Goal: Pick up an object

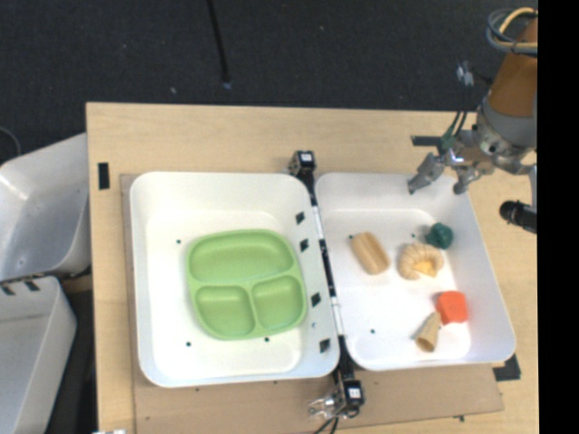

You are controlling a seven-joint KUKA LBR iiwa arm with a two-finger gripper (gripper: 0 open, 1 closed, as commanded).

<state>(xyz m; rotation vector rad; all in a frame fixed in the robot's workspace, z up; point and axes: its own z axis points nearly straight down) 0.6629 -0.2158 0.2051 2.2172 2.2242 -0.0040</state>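
The arm comes in from the right, and its hand hangs over the far right corner of the right bin, two grey fingers splayed apart with nothing between them. It is released and carrying nothing.

Below it, everything worth picking sits in that right bin. A tan cylinder, like a small bread roll, lies toward the middle. Just beside it to the right is a pale, knobbly yellow-white piece, and a small dark-green ball-shaped thing looks to be touching its upper edge. Nearer the front are an orange block and a tan cone, close together and possibly touching. The left bin holds a green divided plate.

From where I stand, the risk is in the crowding. If the hand drops on the green ball, a finger may well land on the knobbly piece next to it and shove both aside instead of closing around one. The same goes for the block and cone. The ball could also roll off a finger, and it sits near the bin's right wall, which might block the fingers. The roll lies more in the open and seems the safer pick.
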